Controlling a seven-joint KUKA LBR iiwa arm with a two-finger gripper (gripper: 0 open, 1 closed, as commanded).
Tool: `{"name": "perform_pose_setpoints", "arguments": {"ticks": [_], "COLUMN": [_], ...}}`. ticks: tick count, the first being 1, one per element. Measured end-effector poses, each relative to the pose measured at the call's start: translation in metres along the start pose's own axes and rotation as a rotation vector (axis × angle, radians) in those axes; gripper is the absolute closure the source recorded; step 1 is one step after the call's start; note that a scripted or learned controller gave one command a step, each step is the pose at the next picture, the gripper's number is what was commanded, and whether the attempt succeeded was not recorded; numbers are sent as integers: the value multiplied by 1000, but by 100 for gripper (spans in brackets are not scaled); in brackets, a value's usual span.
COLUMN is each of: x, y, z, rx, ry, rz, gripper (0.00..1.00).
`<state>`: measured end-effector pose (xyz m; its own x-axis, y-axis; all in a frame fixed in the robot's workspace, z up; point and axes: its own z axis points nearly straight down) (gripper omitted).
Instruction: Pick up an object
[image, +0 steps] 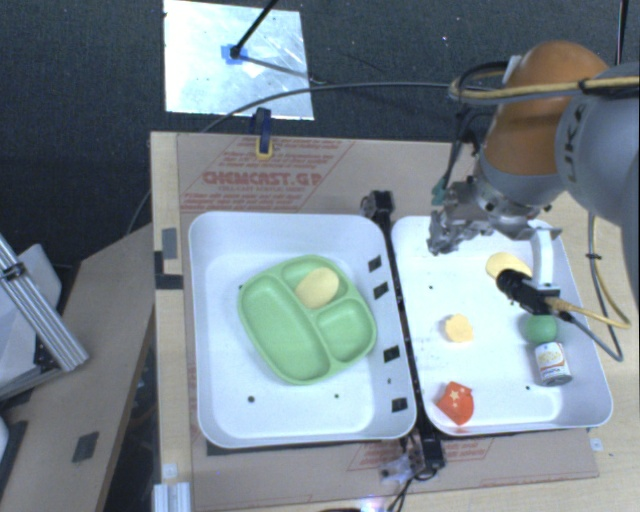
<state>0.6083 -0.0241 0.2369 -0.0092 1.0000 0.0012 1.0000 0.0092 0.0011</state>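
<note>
The bench (290, 170) bears two white bins (230, 400).

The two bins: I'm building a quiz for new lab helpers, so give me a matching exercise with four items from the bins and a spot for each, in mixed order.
Items:
1. green divided plate
2. red object
3. small can
4. gripper

Places:
A. near front edge of the right bin
B. over the far left part of the right bin
C. middle of the left bin
D. by the right bin's right side, just below a green ball

Pairs: 1-C, 2-A, 3-D, 4-B
</note>
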Motion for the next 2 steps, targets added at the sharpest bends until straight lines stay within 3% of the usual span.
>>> {"name": "perform_pose_setpoints", "arguments": {"ticks": [2], "x": [102], "y": [21], "z": [22], "rx": [-1], "ry": [0], "rz": [0], "gripper": [100]}}
